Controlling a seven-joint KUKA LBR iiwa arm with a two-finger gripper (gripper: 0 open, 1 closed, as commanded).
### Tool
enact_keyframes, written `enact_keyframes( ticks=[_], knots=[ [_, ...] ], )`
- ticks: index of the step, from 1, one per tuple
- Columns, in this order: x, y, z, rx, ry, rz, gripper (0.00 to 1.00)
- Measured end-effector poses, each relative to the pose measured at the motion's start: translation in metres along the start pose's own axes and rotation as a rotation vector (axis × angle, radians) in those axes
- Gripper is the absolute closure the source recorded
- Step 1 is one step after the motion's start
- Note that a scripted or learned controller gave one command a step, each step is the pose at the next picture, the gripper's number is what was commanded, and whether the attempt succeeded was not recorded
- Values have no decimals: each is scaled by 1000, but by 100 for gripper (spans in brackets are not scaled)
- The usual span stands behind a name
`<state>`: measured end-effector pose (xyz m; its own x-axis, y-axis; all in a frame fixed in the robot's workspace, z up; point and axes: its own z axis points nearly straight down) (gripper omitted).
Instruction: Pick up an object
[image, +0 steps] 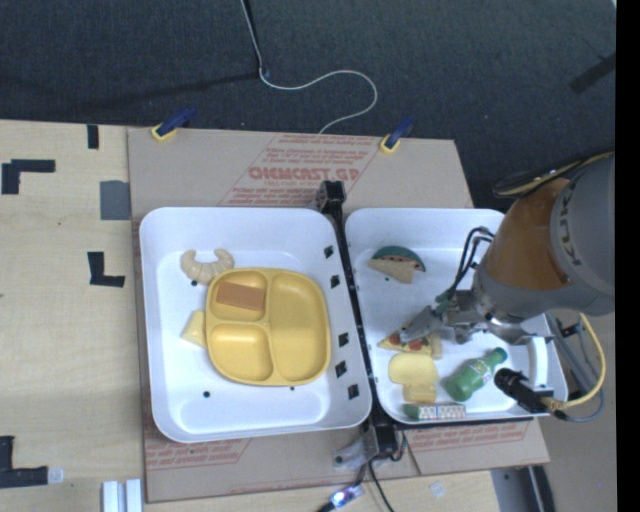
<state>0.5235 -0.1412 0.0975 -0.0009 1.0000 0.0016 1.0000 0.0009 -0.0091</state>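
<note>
The two white bins are showing smooth, faintly glossy plastic, and the yellow divided plate is looking like matt plastic. Under them, a brown cardboard sheet is lying dull and papery.

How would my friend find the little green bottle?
Look in the right bin, down near its front corner, just under the gripper. The green bottle lies on its side beside a pale yellow piece, the only bright green thing there.

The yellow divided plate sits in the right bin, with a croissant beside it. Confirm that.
Not quite. The camera view shows the yellow divided plate in the left bin, not the right one. The croissant does lie beside it, at the plate's upper left corner.
</note>
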Motion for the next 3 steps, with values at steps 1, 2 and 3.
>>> enact_keyframes(
  ticks=[1,2,3],
  knots=[
    [0,1,11,-10,-1,0,0],
    [1,3,-1,-14,1,-2,100],
    [9,4,-46,-11,-2,-1,100]
  ],
)
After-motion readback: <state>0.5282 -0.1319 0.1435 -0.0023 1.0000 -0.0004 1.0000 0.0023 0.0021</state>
